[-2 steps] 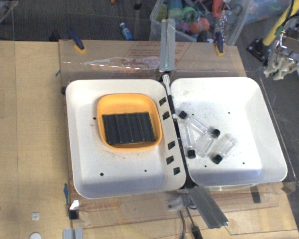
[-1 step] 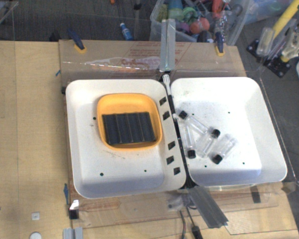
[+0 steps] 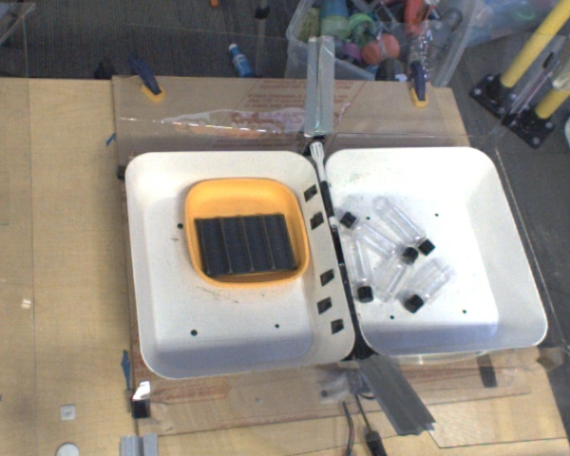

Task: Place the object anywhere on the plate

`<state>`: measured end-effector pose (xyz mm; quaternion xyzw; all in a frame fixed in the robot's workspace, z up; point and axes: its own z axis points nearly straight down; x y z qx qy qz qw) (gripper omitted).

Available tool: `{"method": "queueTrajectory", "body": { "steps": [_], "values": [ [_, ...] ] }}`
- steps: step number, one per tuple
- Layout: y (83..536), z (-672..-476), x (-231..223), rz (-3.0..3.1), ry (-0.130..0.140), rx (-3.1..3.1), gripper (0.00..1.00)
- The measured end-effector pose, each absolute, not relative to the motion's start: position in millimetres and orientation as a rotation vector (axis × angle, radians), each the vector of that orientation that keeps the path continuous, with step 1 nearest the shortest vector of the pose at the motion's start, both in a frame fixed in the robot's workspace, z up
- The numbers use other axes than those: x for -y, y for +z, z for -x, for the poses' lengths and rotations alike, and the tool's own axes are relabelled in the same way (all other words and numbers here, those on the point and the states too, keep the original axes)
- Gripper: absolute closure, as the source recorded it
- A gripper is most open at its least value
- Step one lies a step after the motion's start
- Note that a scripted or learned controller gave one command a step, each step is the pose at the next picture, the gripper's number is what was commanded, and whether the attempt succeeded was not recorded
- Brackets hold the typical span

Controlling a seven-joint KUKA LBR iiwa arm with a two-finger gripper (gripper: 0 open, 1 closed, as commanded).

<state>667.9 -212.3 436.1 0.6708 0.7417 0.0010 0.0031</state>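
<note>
Clear plastic vials [image 3: 395, 256] with black caps lie in a loose heap in the right bin [image 3: 494, 302], towards its left half and just beside the divider [image 3: 325, 245] that separates the two bins. All rest on their sides, and their long axes disagree. One runs diagonally from the upper left down to a cap [image 3: 426, 248] at the lower right. Another slants the other way, its cap [image 3: 413, 303] at the lower left and its body rising to the right. A third lies closer to the divider and nearly parallel with it, cap [image 3: 364, 294] towards the near edge. The see-through bodies are hard to separate against the glossy white bin, so an exact count cannot be given. In the left bin [image 3: 161, 321] sits the plate [image 3: 198, 203], an orange-yellow rounded square with a raised rim, carrying a black ribbed panel [image 3: 245, 245] whose grooves run front to back. Both bins are smooth, shallow and round-cornered, resting on a pale wooden counter [image 3: 47, 255].
</note>
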Motion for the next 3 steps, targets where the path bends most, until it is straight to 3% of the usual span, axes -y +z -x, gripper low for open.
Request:
{"method": "queueTrajectory", "body": {
  "steps": [3],
  "values": [
    [437.4, -661.7, 221.9, -0.724, 0.002, -3.052, 1.00]
  ]
}}
